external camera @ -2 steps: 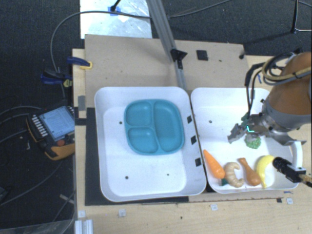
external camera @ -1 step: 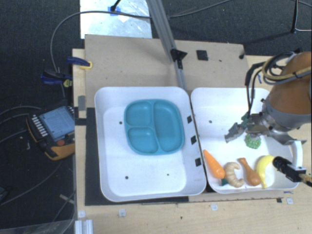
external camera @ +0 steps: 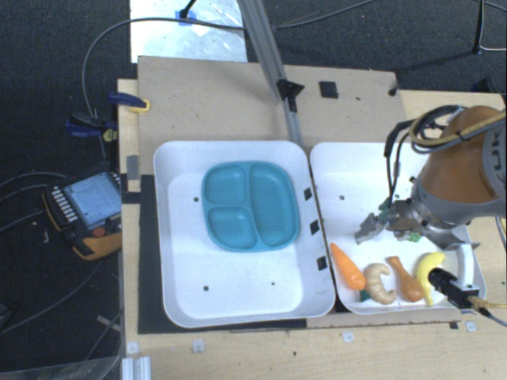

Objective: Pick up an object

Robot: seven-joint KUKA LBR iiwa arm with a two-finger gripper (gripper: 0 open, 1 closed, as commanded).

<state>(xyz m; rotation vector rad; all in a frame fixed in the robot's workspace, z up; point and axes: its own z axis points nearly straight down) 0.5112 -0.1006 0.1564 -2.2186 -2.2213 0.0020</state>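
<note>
The arm [external camera: 463,169] reaches in from the right and hangs over the right bin [external camera: 348,172], with its tool [external camera: 379,226] low above the bare white floor near the middle of that bin. Whether the tool is clenched or released, I cannot tell; it reads as a dark blur against the white, and nothing shows between its tips.

The things to pick from lie in a row along the near edge of the right bin. There is a carrot [external camera: 347,266] at the left of the row, a pale curled shrimp [external camera: 380,282] just beside it, an orange-brown drumstick [external camera: 404,278] next, and a banana [external camera: 430,271] at the right, partly under the arm. A bit of green [external camera: 364,294] peeks out under the carrot and shrimp; too small to name. Over in the left bin [external camera: 178,236] sits a blue divided plate [external camera: 252,204], well apart from the action.

The carrot looks the best bet: nearest the tool and the most exposed. These look like play food, so likely light, stiff and a little slick. I'd close across the thick upper part of the carrot, not the tapered tip, where the fingers could squeeze it out. The shrimp crowds its near end, so the grip should land on the far part, away from that neighbour and the bin wall.
</note>
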